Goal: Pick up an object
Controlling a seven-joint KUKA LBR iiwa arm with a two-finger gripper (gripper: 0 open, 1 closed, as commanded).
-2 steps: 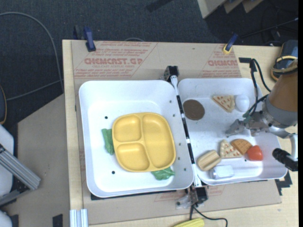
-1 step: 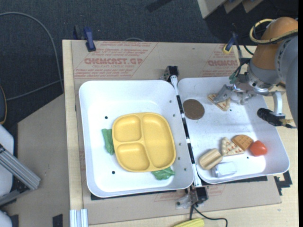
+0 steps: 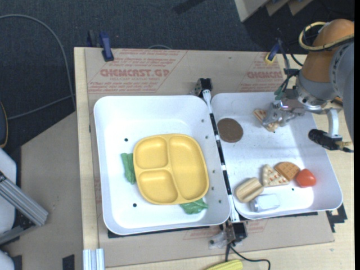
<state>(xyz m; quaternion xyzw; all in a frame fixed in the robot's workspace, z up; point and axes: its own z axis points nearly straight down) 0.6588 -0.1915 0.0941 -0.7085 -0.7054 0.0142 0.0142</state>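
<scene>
Where the right bin's (image 3: 323, 165) far edge runs, the pincer (image 3: 274, 118) hangs.

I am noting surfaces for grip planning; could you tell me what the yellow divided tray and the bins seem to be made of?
The yellow divided tray looks like moulded plastic with a smooth, slightly glossy finish: uniform colour, rounded compartment edges. The white bins also look like thin formed plastic, matte to satin, with soft rounded corners; the exact plastic can't be told.

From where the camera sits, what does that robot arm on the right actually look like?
The arm is a rounded grey body with a broad orange band above the wrist, looped by a thin yellow cable. Below sits a silvery metal wrist section, and the gripper is small, grey and metallic. A black handle-like piece sticks out beside it, over the right white bin.
</scene>
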